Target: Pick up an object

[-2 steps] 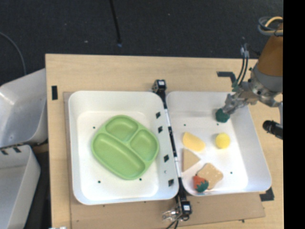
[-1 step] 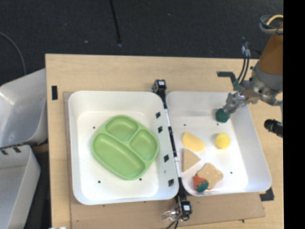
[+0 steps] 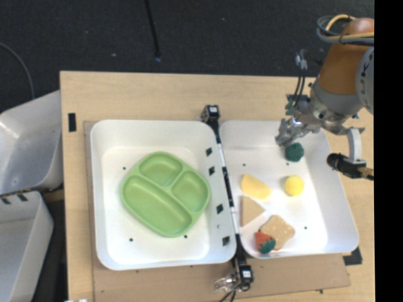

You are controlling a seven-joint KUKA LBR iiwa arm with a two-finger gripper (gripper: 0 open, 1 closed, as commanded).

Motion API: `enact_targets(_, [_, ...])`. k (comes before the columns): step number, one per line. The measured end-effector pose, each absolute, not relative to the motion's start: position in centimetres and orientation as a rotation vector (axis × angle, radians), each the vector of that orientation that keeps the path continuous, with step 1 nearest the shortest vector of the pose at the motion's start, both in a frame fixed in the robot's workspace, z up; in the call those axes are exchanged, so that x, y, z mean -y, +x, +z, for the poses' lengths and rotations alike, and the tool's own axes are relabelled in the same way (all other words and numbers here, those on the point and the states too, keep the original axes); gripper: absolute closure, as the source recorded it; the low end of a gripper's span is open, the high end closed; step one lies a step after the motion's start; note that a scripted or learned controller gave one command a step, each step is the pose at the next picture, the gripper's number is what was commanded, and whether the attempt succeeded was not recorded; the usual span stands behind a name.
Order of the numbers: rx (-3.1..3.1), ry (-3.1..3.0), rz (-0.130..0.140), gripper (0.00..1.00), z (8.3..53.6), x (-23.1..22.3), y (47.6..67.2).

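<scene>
Left bin (image 3: 101,187) – green plate (image 3: 165,194); right bin (image 3: 327,222) – toy foods, green ball (image 3: 294,151).

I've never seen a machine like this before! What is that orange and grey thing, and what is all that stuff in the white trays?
That is a robot arm, photographed by a camera looking down from above. It reaches in from the right side. At its tip is a claw for picking things up. Right under the claw lies a small dark green ball; I can't tell whether the claw is gripping it. The right tray also has two yellow toy pieces, a tan wedge, and a toast-like piece with a red and green toy on it. The left tray holds a green divided plate.
</scene>
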State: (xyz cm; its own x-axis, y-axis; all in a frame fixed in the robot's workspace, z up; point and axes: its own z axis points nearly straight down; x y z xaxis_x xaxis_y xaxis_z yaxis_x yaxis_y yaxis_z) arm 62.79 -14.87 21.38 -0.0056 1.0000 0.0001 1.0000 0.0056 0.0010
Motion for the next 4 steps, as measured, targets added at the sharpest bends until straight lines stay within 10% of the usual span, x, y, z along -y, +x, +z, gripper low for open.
enact_targets(4, [-2.228, 2.216, -0.001, 1.0, 23.0, -6.2, 61.9])
